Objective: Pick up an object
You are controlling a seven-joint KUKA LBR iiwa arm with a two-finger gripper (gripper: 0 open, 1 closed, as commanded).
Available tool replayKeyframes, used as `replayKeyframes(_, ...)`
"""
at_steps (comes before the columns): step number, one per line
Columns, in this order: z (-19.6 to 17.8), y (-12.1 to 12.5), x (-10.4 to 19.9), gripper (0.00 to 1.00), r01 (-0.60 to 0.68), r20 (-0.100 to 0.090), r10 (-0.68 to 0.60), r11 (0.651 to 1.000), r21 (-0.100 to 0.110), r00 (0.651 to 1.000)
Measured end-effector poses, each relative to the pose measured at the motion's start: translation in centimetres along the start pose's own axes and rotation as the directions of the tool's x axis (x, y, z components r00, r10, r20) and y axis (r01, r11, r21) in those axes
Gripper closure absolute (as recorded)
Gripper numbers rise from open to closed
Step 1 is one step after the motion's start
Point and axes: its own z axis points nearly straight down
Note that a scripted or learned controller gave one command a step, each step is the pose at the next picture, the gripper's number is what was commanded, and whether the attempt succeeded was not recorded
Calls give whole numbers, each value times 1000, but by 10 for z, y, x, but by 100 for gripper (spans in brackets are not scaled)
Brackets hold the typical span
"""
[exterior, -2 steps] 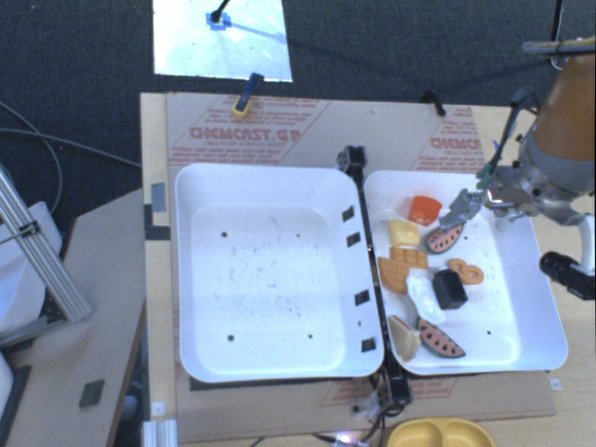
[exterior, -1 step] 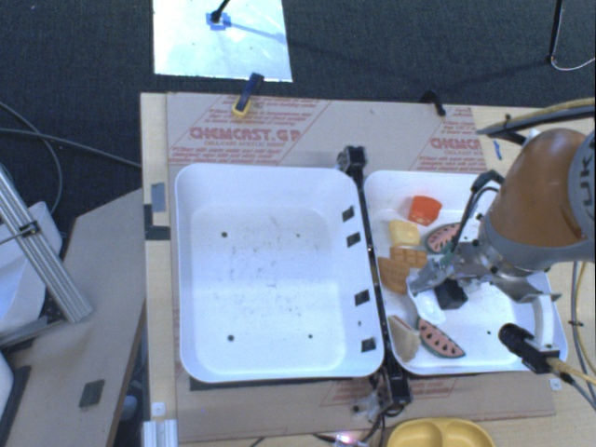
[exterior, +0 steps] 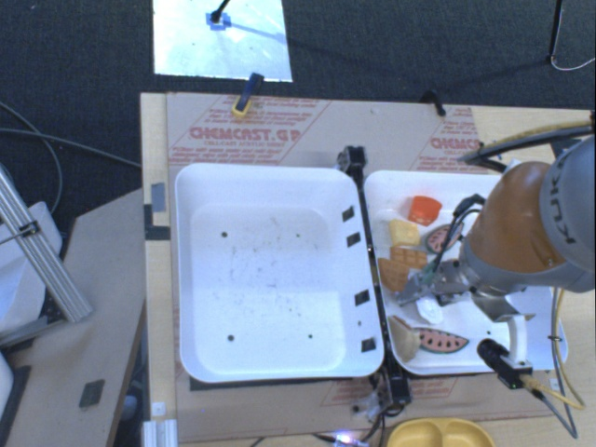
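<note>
We see the gripper [exterior: 419, 291] low in the right bin [exterior: 384, 194], crowded by waffle [exterior: 402, 268] and watermelon slice [exterior: 440, 341]; its state we cannot tell; the left bin [exterior: 186, 277] offers open room

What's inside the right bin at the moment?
The right bin holds an orange piece, a yellow block, a waffle and a watermelon slice. The arm covers the bin's right part.
</note>
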Motion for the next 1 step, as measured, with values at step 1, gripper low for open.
replayKeyframes(1, 11, 68, -6, 0, 2, 3, -2, 1000, -3, 1000)
